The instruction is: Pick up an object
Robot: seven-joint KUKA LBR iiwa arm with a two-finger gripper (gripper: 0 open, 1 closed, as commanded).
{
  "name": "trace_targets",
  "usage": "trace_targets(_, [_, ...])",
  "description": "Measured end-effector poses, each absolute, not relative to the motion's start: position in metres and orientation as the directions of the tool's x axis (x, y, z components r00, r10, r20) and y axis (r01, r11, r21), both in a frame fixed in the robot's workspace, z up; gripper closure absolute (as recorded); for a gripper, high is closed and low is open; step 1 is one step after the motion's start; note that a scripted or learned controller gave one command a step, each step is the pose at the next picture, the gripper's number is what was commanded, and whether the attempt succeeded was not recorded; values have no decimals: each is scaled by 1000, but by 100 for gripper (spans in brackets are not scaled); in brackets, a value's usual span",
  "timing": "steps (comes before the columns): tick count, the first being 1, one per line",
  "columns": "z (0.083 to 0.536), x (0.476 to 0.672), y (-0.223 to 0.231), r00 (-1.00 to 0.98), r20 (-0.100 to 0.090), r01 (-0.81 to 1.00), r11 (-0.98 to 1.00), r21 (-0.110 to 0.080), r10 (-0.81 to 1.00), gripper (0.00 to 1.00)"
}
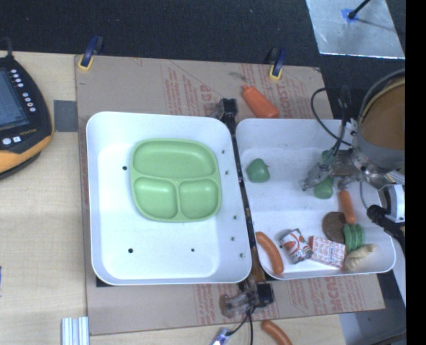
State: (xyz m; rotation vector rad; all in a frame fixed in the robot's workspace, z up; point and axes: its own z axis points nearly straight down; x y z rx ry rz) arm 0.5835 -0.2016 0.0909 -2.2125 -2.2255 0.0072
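Note:
My gripper [320, 177] hangs low over the right bin [284, 139], near its right side. A small green object [324, 189] lies directly under its tip, touching or nearly touching it; whether it is gripped I cannot tell. A green pepper-like piece [257, 169] lies apart to the left. An orange carrot [347, 205] lies just below the gripper. Along the bin's front sit a sausage [269, 253], a red and white packet [295, 245], a cracker packet [327, 252], a brown disc [334, 226], a green ribbed piece [353, 236] and a beige piece [360, 256].
The left bin [112, 250] holds a green divided plate [175, 178]. An orange carrot [259, 102] lies outside the bins at the back, and a sausage [277, 331] outside at the front. A teach pendant [4, 121] rests at the far left of the bench.

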Motion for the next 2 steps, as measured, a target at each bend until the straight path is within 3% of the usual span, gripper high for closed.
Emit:
trace_targets(1, [188, 581, -213, -2, -1, 1000, 2, -1, 1000, 0])
trace_targets(2, [91, 607, -211, -7, 0, 1000, 7, -6, 1000, 0])
